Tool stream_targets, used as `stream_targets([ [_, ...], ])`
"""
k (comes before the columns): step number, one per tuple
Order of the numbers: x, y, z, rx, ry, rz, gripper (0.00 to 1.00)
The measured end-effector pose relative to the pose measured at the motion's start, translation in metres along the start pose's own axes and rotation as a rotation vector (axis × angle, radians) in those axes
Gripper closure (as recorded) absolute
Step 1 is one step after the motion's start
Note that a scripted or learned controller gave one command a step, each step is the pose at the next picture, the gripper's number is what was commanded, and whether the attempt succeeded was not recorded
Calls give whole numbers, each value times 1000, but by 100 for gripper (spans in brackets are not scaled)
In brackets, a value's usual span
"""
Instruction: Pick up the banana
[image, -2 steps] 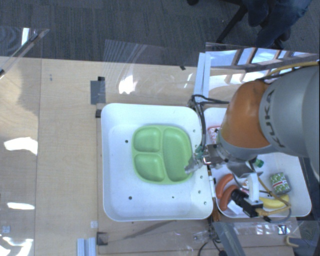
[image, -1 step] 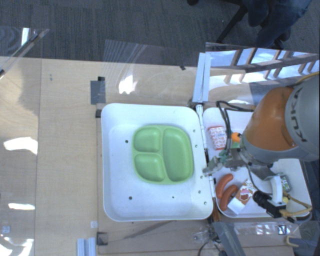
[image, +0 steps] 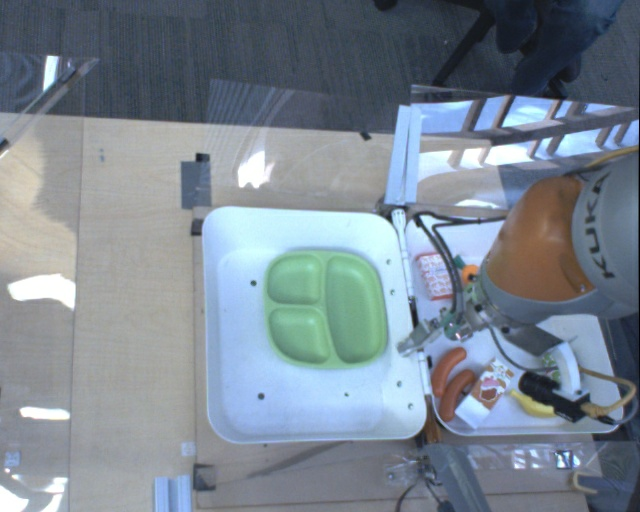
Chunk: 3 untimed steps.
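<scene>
Banana (image: 528, 403) in R bin (image: 500, 425), gripper (image: 414, 342) apart.

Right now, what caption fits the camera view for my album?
The grey-and-orange arm reaches over the right bin, where the banana lies near two sausages; a green plate sits in the left bin.

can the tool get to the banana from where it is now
Probably yes. The banana lies in the right bin beside a small packet. The tool hangs near the wall between the bins, and only two sausages lie between them, likely easy to pass over.
</scene>
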<state>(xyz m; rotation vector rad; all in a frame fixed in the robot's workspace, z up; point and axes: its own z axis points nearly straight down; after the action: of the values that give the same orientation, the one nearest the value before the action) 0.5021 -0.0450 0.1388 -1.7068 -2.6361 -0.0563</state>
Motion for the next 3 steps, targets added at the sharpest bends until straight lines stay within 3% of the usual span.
stream_targets([
  [1,-2,2,3,-7,3,-18,0],
  [2,-10,19,10,-20,0,-124,0],
  [3,-10,20,11,-21,0,-144,0],
])
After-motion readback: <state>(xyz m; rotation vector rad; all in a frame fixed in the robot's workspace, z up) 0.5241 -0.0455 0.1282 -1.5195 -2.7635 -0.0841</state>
